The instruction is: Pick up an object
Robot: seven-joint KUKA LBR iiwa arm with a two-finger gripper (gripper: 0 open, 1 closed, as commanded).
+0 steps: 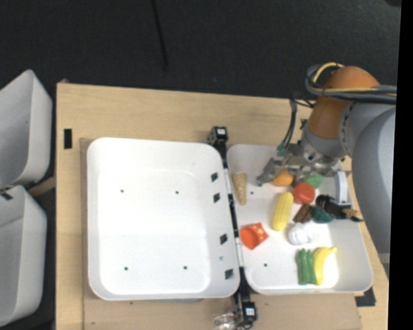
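My gripper (280, 169) is low over the far side of the right bin (345, 276), under the arm's orange band (329, 117). It hangs directly above a small orange fruit (283, 178) and may be touching it. Beside that fruit lie a red tomato (303, 193) and a green piece (314, 179). A yellow corn cob (282, 209) lies just in front of them. The arm hides the gripper's tips, and I see nothing held in it.
Also in the right bin are a tan piece (240, 188), a red-orange pepper (253, 235), a white object (299, 235), a green cucumber (304, 266), a banana (325, 259) and a dark green item (324, 214). The left bin (96, 190) adjoins it.
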